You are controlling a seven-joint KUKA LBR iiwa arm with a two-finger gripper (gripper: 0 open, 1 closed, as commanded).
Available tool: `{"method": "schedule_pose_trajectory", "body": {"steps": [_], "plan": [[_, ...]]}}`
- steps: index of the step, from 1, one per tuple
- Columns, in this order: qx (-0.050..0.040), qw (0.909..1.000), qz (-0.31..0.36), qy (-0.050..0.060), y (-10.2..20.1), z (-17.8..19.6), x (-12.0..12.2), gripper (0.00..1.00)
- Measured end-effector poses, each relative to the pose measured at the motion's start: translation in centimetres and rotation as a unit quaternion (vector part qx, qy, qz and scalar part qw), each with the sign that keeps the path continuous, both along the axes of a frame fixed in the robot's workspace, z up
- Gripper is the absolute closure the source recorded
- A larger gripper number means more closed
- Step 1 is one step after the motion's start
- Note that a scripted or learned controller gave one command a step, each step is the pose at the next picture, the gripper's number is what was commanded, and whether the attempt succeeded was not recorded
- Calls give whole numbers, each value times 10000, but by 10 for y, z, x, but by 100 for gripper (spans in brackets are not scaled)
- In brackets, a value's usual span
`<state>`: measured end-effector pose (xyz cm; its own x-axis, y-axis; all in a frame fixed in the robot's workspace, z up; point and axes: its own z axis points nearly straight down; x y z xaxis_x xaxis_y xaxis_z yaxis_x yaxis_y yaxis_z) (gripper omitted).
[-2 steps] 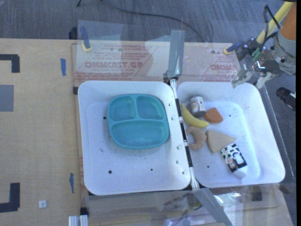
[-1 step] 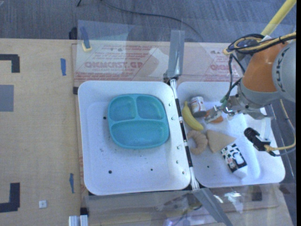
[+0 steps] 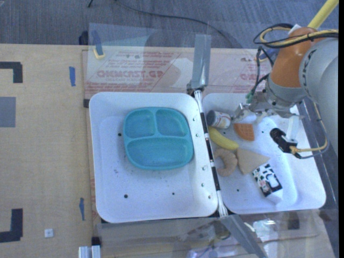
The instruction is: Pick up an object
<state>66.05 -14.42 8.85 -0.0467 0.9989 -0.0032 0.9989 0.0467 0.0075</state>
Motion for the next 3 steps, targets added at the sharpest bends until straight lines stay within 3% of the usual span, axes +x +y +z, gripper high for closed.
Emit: {"method": "schedule_pose_trajectory", "body": {"steps": [1, 2, 3], "plan": [[8, 9994, 333, -8, 37, 2, -70, 0], [-27, 9995, 312, -56, 33, 14, -67, 100], [-27, 9995, 312, -54, 33, 14, -68, 0]]}}
